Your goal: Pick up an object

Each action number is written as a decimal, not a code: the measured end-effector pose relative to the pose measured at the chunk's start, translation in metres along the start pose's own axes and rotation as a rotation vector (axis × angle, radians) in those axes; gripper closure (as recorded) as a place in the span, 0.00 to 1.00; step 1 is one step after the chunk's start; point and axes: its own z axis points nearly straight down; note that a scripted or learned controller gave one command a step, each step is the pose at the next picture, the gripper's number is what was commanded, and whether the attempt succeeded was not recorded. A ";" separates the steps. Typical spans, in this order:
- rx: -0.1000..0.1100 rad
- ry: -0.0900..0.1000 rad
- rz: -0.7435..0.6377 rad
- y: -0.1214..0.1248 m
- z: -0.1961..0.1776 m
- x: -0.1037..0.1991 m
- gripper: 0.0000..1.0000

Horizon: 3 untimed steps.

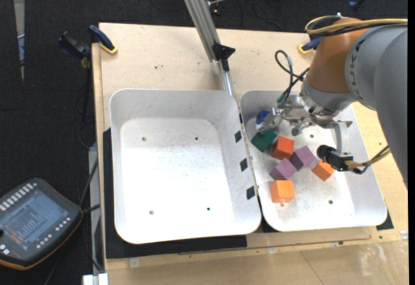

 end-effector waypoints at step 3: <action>-0.003 -0.005 -0.003 0.008 -0.111 -0.008 1.00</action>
